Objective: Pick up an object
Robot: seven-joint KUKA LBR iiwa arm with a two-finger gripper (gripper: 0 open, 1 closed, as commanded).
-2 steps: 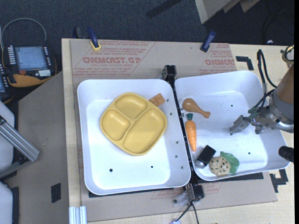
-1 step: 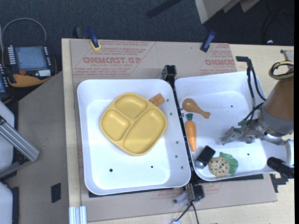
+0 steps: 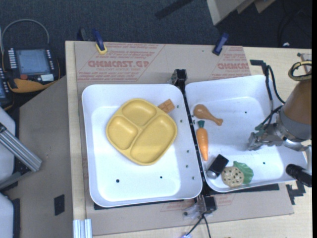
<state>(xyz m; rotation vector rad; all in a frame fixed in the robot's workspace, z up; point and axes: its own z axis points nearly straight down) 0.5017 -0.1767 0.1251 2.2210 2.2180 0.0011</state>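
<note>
Carrot (image 3: 202, 143), tapered smooth orange plastic, beside glossy drumstick (image 3: 207, 114).

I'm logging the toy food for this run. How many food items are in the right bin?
3. A drumstick near the bin's upper left, a carrot just below it along the left wall, and a cookie at the front edge. The arm may hide others.

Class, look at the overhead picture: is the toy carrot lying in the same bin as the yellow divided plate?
No, the carrot lies in the right bin, while the yellow divided plate sits in the left bin.
</note>
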